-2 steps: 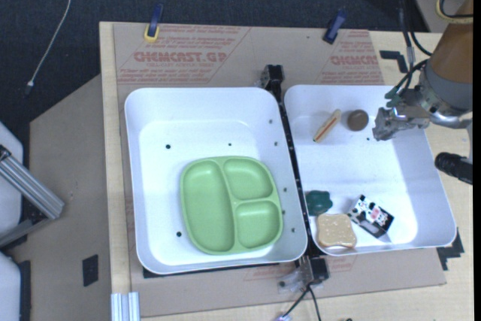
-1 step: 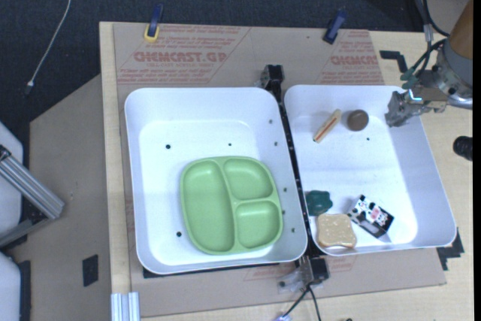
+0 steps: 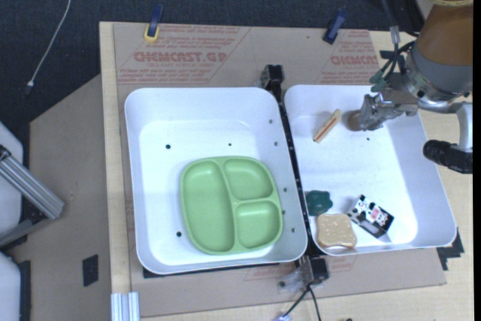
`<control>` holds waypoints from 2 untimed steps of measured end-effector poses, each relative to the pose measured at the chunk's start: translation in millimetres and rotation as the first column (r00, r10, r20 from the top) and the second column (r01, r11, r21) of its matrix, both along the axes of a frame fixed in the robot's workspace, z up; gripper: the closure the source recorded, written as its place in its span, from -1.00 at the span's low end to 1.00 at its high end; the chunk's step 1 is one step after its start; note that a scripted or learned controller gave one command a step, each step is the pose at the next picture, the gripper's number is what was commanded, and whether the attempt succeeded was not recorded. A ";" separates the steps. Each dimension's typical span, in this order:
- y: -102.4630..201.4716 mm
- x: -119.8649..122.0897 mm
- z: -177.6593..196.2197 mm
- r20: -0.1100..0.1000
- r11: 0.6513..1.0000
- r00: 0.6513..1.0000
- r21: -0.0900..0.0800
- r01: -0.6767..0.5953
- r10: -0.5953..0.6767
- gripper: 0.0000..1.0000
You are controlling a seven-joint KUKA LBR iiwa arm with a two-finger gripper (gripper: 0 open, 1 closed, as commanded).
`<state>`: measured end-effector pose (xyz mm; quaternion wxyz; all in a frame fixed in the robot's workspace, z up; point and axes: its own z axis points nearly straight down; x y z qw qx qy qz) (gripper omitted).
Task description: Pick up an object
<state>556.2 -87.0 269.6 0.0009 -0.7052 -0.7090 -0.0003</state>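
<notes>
Gripper (image 3: pixel 359 120) low over right bin (image 3: pixel 421 184) near its far edge, beside a tan stick (image 3: pixel 326 125); finger state cannot be determined; green divided plate (image 3: pixel 230 204) in left bin (image 3: pixel 150 162)

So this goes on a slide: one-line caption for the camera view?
Pincer hovers in the right bin beside a tan stick; a green divided plate sits in the left bin.

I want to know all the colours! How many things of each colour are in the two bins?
Light green: 1, the tray
Dark green: 1, a small lump
Tan: 2, the stick and the round block
Black and white: 1, a small toy
Total: 5
</notes>
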 end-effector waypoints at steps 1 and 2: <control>47.3 0.5 -11.6 -0.002 1.000 1.000 0.001 -0.001 0.001 1.00; 97.9 -0.8 -24.5 -0.002 1.000 1.000 0.000 0.000 0.000 1.00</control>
